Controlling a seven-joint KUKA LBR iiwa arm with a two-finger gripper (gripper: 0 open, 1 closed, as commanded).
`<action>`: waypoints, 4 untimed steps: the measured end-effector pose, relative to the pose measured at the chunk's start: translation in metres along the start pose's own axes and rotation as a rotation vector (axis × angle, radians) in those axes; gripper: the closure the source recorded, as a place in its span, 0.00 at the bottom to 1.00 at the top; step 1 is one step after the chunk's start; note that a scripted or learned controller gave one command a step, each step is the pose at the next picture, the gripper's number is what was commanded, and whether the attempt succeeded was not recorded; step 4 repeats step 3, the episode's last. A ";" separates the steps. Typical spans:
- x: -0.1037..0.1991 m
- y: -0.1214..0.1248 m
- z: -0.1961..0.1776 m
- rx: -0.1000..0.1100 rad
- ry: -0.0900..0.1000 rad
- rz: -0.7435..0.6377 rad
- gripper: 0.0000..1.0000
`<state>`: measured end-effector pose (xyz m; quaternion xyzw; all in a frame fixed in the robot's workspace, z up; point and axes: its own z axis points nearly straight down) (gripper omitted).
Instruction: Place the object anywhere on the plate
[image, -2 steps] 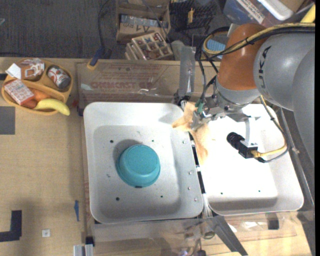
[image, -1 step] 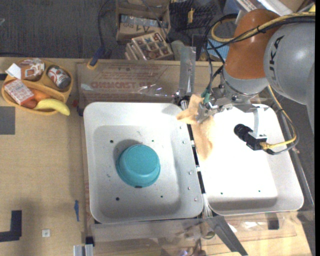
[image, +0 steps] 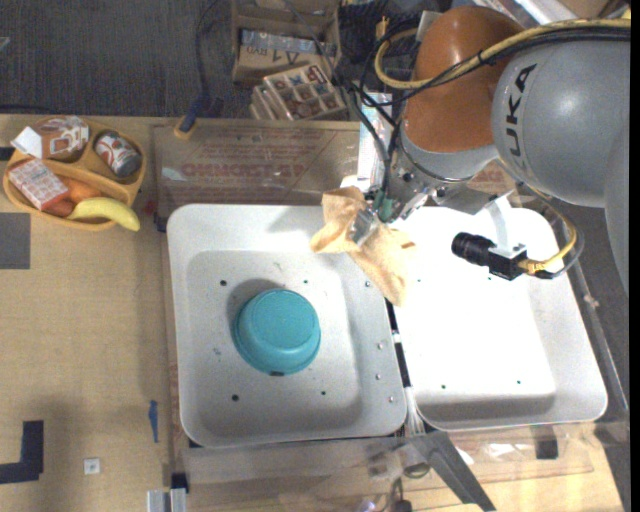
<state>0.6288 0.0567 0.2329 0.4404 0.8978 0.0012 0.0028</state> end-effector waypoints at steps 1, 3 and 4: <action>0.030 0.031 0.010 -0.002 0.000 -0.394 1.00; 0.064 0.067 0.007 -0.005 -0.001 -0.791 0.00; 0.064 0.067 0.007 -0.005 -0.001 -0.791 0.00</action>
